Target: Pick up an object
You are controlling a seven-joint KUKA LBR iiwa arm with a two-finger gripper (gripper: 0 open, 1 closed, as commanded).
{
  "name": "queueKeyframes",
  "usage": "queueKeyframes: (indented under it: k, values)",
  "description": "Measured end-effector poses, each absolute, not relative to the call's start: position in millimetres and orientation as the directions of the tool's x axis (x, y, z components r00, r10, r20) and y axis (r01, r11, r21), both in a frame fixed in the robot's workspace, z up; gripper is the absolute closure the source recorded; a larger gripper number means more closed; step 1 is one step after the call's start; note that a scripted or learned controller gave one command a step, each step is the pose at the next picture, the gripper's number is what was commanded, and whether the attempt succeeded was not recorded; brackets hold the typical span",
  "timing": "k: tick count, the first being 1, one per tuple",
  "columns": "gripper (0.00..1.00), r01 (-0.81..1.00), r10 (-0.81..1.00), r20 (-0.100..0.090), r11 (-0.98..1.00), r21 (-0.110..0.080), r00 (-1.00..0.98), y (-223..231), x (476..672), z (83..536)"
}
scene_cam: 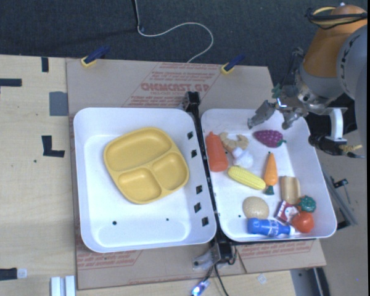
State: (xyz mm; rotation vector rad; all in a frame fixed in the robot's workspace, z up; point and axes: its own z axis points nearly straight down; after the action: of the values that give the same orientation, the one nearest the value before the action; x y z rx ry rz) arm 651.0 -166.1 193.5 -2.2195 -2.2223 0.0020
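I have the gripper [275, 117] at the upper right of the frame, fingers spread and empty, poised above the purple grapes [268, 138] in the right bin [320, 180]. I judge this the approach; next I must descend and close squarely on them.

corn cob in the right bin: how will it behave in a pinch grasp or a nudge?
The corn cob looks like moulded toy plastic, so probably stiff and light. Its rounded, elongated shape suggests it may roll if nudged sideways. It lies next to the carrot, so a push would likely shift that too.
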Motion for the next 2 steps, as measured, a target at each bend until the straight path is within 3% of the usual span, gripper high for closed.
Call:
queueKeyframes:
  k: [1, 2]
  values:
    - [0.0, 1.0, 1.0, -0.006, -0.002, 0.001, 0.002, -127, 621.1, 94]
    - [0.0, 1.0, 1.0, -0.022, 0.0, -0.009, -0.001, -108, 667.3, 87]
